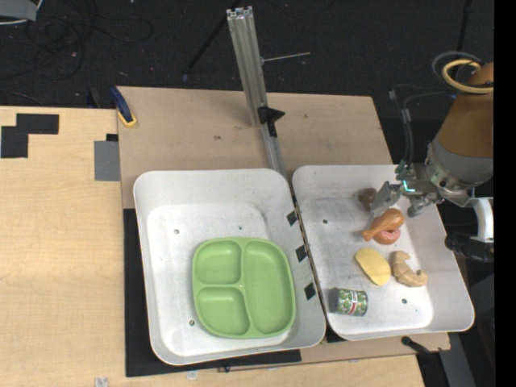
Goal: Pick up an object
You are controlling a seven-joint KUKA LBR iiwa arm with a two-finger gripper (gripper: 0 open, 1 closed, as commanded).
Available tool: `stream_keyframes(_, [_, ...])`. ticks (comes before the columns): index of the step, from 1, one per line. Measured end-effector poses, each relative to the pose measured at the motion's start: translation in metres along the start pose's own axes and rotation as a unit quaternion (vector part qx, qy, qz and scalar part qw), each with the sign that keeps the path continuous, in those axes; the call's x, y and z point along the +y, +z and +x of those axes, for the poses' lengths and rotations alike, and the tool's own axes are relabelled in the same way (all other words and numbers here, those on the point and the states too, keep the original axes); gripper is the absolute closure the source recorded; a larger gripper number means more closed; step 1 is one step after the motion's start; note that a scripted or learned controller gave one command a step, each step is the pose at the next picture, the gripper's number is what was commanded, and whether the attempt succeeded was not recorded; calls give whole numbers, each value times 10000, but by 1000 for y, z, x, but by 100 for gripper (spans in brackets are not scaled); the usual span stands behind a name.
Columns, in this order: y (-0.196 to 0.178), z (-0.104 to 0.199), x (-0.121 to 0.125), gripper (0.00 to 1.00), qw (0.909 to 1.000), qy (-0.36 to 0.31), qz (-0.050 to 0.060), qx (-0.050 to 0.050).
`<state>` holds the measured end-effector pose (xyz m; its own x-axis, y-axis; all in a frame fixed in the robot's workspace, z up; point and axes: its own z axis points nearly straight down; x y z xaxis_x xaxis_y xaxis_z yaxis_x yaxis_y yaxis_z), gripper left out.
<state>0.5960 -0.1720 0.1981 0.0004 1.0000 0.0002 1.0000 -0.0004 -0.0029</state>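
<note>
Nearest to the camera, two white bins lie side by side on the bench. Inside the left bin (161, 216) there is one green plate (243, 288) with three compartments; it lies toward the near right corner of this bin.

Five things are in the right bin (322, 192). One small green can (351, 301) lies on its side close to the near edge, toward the near left corner. A little farther in, one yellow piece (373, 266) and one tan, curved piece (409, 270) lie just beside each other, the tan one toward the right edge. Behind them is one orange and pink piece (384, 226), about in the middle of the bin's right half. One small grey-brown thing (367, 197) lies farther back, near the far edge.

One gripper (409, 197) hangs over the far right part of the right bin, just behind the orange and pink piece, on the grey arm (468, 135) with its orange band. Its fingers stand spread apart, and nothing shows between them.
</note>
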Motion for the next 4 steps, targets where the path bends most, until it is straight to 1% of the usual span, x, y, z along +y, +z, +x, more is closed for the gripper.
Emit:
stream_keyframes(1, [-1, 0, 1, 0, 10000, -1, -10, -2])
stream_keyframes(2, [50, 9, -5, 0, 10000, 6, 26, 10])
stream_keyframes(3, [89, 9, 5, 0, 10000, 3, -88, -31])
stream_keyframes(4, [100, 5, 11, 0, 9999, -7, -108, -56])
